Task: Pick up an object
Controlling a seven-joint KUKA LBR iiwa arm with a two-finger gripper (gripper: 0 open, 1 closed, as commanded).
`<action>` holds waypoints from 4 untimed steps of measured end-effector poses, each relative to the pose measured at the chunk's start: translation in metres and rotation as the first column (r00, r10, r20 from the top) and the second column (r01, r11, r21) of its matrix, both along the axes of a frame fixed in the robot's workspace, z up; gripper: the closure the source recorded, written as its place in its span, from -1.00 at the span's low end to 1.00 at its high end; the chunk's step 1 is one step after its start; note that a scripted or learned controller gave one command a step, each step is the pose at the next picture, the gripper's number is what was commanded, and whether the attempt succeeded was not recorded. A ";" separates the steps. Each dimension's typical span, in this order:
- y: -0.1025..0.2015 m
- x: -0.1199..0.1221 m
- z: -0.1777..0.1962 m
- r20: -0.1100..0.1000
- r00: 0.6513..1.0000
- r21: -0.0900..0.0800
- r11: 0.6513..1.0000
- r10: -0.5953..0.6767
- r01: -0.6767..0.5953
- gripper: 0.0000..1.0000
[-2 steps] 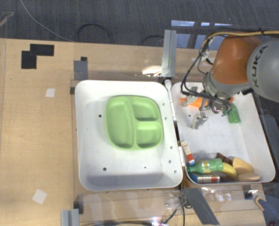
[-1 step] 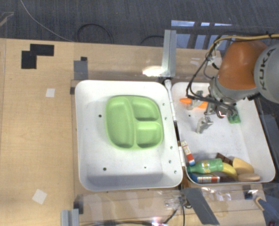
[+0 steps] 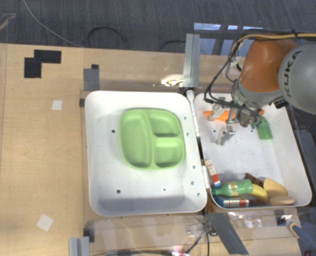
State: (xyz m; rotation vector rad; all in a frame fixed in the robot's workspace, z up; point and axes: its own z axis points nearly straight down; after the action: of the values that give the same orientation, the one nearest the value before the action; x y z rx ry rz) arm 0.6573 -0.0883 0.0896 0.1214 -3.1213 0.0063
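My gripper (image 3: 227,135) hangs low over the upper middle of the right bin (image 3: 286,153), below the orange wrist band. Its fingers look close together with nothing visible between them, though the view is too small to be sure. An orange object (image 3: 215,114) lies just up and left of it, partly behind the wrist. A green object (image 3: 264,129) rests to its right. At the bin's front edge sit a green bottle (image 3: 238,188), a yellow banana-like piece (image 3: 274,186), a brown item (image 3: 252,178) and a red-capped marker (image 3: 212,174).
The left bin (image 3: 102,159) holds a green divided tray (image 3: 150,137). A metal post (image 3: 191,60) stands behind the gap between the bins. Cables loop around the wrist at the upper right.
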 end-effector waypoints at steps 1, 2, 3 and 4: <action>0.004 -0.038 0.000 0.031 0.995 0.006 0.996 -0.091 0.091 -1.00; 0.004 -0.045 0.000 0.033 0.998 0.005 0.998 -0.060 0.060 -1.00; -0.027 -0.081 0.004 0.026 0.925 0.001 0.925 0.380 -0.380 -1.00; -0.005 0.009 -0.001 0.022 0.895 0.002 0.895 0.446 -0.446 -1.00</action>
State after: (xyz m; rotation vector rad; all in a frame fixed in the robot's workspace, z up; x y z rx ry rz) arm 0.6661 -0.0937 0.0883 0.8395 -3.0318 0.0025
